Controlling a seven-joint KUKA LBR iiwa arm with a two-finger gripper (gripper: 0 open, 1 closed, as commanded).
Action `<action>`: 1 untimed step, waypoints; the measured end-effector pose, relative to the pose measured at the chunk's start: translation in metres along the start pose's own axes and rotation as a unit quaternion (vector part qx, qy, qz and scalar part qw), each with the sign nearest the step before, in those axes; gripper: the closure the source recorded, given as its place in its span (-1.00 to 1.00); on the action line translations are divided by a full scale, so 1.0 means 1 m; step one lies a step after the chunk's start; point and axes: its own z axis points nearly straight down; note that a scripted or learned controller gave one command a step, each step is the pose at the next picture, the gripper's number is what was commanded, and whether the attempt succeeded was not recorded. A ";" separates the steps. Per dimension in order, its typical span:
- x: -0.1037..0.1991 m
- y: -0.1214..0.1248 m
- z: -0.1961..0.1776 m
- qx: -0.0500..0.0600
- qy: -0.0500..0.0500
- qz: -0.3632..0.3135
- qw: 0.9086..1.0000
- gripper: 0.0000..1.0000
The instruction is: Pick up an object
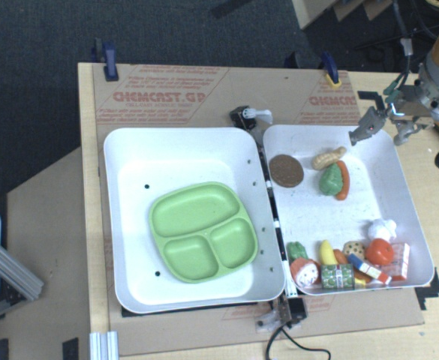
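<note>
Toy peanut [329, 157] in the right bin [399, 172], touching a green-and-orange toy vegetable [333, 179] below it, brown disc [286, 170] just left, gripper [386, 122] spread and holding nothing above the peanut's right, green divided plate [202, 231] in the left bin [121, 201]

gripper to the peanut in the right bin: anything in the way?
Nothing visible does. The gripper hangs at the right bin's upper right edge; the tan peanut lies down and left of it on bare bin floor. The green-and-orange vegetable and brown disc sit beside the peanut, off that line.
</note>
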 end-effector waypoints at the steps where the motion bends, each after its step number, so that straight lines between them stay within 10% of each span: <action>1: 0.015 0.025 0.118 0.004 0.001 -0.001 1.000 -1.00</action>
